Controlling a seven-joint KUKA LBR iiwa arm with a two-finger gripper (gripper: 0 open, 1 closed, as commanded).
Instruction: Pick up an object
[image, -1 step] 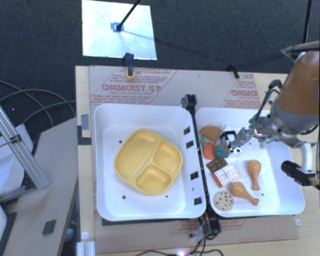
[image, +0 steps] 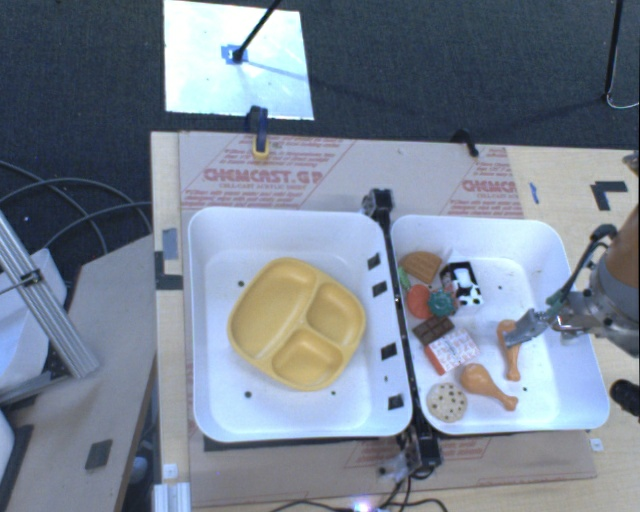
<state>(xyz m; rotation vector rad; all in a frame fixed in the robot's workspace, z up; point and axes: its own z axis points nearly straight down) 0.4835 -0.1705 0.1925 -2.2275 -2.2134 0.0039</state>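
The gripper (image: 530, 327), entering from three o'clock, pinched a tan chicken drumstick (image: 511, 347) in the right bin (image: 560, 405). At nine o'clock, a yellow divided plate (image: 297, 322) lay in the left bin (image: 215, 400). Dark carpet (image: 80, 90) surrounded the bench.

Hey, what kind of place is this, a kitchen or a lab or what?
Probably a robotics lab bench, not a kitchen: two shallow white plastic bins, a grey robot arm's gripper reaching in, toy food like a plastic drumstick, cables on dark carpet.

Yellow divided plate (image: 297, 322) — left bin (image: 215, 240)
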